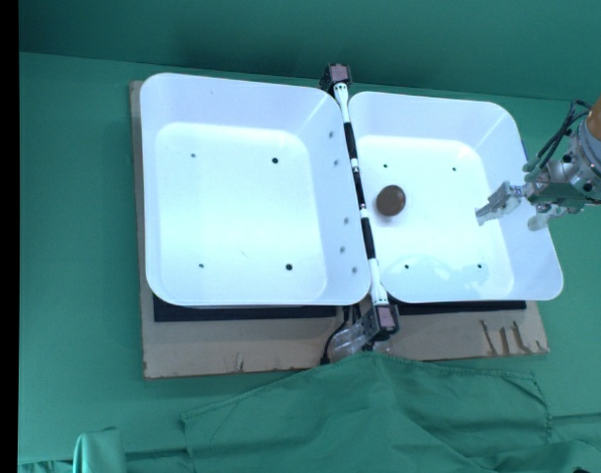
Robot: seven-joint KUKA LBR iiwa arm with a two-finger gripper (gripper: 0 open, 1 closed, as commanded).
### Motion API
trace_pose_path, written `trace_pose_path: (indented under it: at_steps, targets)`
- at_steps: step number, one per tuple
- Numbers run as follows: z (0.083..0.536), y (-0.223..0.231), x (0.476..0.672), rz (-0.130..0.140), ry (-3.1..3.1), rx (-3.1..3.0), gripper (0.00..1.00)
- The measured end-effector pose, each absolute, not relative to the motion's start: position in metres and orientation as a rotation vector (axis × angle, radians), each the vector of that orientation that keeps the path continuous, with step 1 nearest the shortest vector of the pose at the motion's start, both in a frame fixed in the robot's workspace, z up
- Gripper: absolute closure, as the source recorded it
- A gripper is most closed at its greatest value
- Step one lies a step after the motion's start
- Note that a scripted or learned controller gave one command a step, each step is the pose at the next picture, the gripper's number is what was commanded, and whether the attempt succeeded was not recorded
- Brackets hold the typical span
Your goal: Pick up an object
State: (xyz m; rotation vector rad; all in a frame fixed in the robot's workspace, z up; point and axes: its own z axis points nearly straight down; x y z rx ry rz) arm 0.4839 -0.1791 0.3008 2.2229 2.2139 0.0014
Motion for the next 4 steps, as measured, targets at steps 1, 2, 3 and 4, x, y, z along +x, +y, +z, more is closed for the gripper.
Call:
trace_pose_path:
  at_steps: [1, 2, 3, 4]
  targets:
    - [0.313, -0.18, 0.485, 0.005, 2.206, 2.222, 1.0]
    - [0.354, -0.181, 0.467, 0.006, 2.21, 2.218, 1.0]
    - [0.385, -0.143, 0.468, 0.008, 2.216, 2.214, 1.0]
    - [0.396, -0.146, 0.469, 0.009, 2.207, 2.218, 1.0]
